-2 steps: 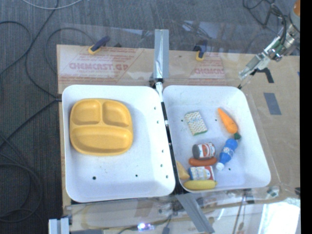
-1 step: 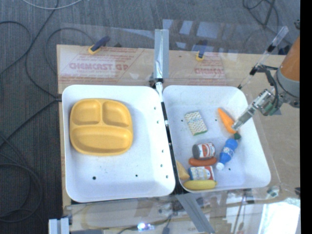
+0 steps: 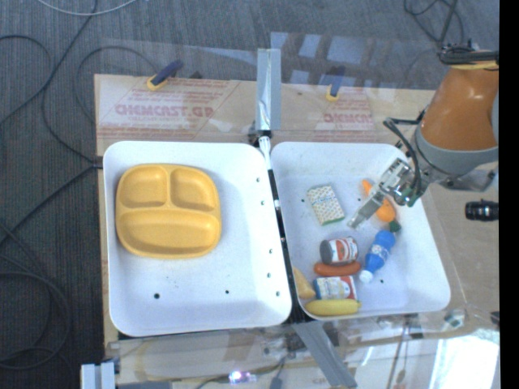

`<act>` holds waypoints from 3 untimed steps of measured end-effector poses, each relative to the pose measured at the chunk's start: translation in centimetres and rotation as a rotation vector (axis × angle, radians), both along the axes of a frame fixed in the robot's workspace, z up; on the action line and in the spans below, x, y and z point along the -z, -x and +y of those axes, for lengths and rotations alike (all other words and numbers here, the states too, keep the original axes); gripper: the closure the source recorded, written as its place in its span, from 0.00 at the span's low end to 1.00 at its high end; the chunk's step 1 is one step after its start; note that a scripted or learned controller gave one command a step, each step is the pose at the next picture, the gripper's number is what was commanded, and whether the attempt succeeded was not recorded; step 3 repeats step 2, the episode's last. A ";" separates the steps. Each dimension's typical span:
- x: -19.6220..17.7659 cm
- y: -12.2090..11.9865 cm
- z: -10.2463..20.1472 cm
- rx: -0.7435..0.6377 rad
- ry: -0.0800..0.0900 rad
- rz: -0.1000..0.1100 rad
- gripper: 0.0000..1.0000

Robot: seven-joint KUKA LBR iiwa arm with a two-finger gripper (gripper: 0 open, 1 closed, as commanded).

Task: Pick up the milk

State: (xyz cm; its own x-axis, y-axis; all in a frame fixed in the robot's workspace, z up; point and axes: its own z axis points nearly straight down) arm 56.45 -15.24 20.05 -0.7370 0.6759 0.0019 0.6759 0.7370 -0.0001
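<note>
Now the hand (image 3: pixel 366 209) hangs over the right white bin (image 3: pixel 422 294), low near its right side; I cannot tell how it stands. The milk, I judge, is the small blue and white plastic bottle (image 3: pixel 379 254) lying just near of the hand, a little to the right. Its long axis runs slantwise, white cap toward the near-left. An orange object (image 3: pixel 386 211) lies beside the hand.

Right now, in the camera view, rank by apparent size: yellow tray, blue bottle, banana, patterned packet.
1. Yellow tray, by far the largest.
2. Banana and blue bottle look about alike in length; I can't rank them.
3. Patterned packet, close behind those two, so this place is unsure.
</note>
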 end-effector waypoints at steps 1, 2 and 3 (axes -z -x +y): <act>0.8 2.5 -1.1 -0.169 0.002 -0.003 0.00; -11.5 -4.3 -7.1 -0.379 0.003 -0.006 0.00; -11.5 -4.3 -7.1 -0.379 0.003 -0.006 0.00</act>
